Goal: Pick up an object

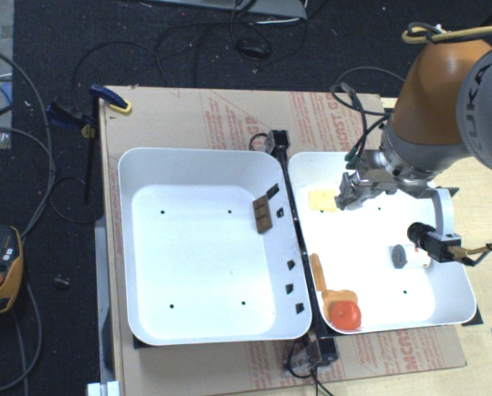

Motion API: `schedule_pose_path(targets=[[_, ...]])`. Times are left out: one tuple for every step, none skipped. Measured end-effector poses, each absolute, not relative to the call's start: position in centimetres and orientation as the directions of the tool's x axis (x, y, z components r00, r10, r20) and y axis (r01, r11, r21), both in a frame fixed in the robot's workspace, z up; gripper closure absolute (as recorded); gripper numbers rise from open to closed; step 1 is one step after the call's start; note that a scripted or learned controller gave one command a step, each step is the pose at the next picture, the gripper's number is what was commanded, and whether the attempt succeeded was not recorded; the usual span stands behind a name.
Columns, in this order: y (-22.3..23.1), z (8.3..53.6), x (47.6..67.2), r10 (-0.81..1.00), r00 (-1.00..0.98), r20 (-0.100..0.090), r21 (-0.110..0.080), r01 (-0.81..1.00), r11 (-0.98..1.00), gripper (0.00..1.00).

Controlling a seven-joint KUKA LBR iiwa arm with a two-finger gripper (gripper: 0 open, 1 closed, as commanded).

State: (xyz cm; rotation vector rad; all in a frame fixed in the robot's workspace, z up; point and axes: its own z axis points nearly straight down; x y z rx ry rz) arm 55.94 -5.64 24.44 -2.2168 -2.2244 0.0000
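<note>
We see the arm [444,89] coming in from the top right, grey w/ an orange band, its hand [351,190] low over the upper left part of the right bin [452,316]. The hand sits just beside a pale yellow flat piece [320,200], on that piece's right; we can't tell if they touch. Whether the hand is wide or narrow, we cannot tell from this angle, and we see nothing between its tips.

Other things in the right bin: a small grey lump [399,257] approx. mid-bin toward the right, a red ball [344,314] at the front left corner, and an orange piece [327,285] running along the left wall down to the ball, touching or nearly so. A black fitting [428,242] w/ a white bracket hangs off the arm above the bin's right side, near the grey lump.

In the left bin [139,304] we see a brown block [262,214] against the right wall, upper half, tilted, w/ a small dark strip [272,193] just above it. The two bins sit side by side, touching along a black divider, on the cardboard-covered counter [196,110]. A blue and yellow clamp [106,99] grips the counter's back left corner. Cables lie on the dark floor [48,40] around it.
</note>
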Motion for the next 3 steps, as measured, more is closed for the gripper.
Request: schedule_pose_path(targets=[[-1.0, 25.1, 54.8, 1.0, -0.005, 0.001, 0.0, 1.0, 0.005, 1.0], [4.4, 25.3, 54.3, 1.0, -0.005, 0.001, -0.001, 1.0, 0.005, 1.0], [8.9, 23.8, 52.6, 1.0, -0.004, 0.0, -0.002, 1.0, 0.004, 1.0]])
